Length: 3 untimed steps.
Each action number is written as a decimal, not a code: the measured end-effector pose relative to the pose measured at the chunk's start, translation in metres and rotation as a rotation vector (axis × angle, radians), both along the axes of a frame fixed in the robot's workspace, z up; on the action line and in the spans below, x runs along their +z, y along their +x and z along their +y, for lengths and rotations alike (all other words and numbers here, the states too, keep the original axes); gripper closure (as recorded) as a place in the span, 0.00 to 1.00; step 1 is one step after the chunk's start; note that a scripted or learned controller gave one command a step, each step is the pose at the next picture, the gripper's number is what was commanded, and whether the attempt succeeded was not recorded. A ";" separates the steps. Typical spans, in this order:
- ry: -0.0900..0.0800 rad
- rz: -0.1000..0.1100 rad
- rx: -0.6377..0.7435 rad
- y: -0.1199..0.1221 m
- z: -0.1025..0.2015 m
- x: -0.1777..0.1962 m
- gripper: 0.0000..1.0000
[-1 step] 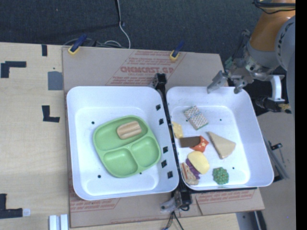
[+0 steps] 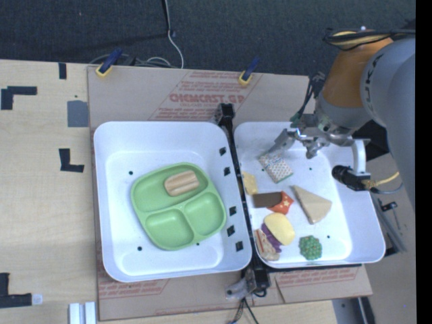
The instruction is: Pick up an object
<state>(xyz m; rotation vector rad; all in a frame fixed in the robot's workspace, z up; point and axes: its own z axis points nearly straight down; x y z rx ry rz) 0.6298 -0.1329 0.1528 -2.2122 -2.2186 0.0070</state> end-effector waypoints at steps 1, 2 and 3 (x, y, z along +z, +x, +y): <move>-0.002 -0.006 -0.005 -0.065 0.003 -0.071 0.00; -0.003 -0.009 -0.004 -0.103 0.016 -0.068 0.00; -0.001 -0.009 -0.002 -0.101 0.017 -0.057 1.00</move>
